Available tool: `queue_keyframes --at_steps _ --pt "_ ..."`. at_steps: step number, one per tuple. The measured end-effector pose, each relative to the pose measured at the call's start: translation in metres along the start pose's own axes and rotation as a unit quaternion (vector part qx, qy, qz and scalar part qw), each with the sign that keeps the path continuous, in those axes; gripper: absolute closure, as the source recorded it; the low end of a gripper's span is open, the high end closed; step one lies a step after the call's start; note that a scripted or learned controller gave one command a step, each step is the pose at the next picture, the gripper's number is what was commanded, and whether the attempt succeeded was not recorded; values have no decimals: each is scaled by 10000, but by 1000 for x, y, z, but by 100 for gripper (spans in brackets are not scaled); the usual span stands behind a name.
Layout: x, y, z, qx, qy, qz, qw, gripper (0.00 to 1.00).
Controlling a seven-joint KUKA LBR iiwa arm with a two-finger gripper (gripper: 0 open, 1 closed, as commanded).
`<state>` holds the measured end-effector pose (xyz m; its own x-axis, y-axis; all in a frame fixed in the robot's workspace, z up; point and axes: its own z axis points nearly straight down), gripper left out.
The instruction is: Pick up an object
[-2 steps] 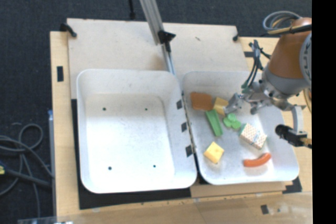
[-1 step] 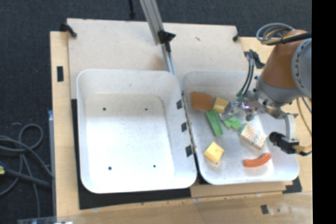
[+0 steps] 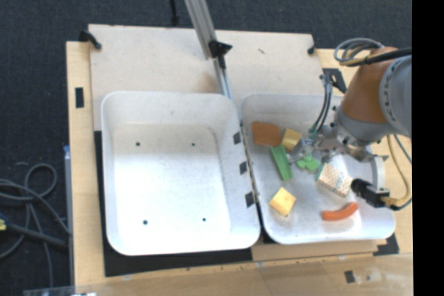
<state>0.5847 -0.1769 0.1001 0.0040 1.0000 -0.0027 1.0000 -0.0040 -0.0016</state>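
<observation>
We log the arm low over the right bin, wrist down among the objects. The gripper sits near the bin's centre, just beside a small green piece and a yellow block. We cannot tell how the gripper is set; its tip is too small and crowded by clutter to read.

Progress: we judge the pick not yet done. Nothing is seen lifted; all 7 objects lie on the bin floor. Grasp and lift remain.

Likely target, by nearness: the green piece, at about 6 o'clock from the gripper. Its shape is too small to give an axis.

Others: a green bar at 8 o'clock, long axis running 11 to 5 o'clock; a brown block at 10 o'clock; a speckled block at 4 o'clock; an orange sausage, long axis about 8 to 2 o'clock; a yellow cube.

The left bin holds no objects.
</observation>
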Motion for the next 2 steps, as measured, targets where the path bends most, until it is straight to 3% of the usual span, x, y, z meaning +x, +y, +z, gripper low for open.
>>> queue_keyframes --at_steps 1,2 --pt "-1 1 -13 -30 1 20 10000 100" --pt "-11 3 -63 -38 2 -7 10000 100"
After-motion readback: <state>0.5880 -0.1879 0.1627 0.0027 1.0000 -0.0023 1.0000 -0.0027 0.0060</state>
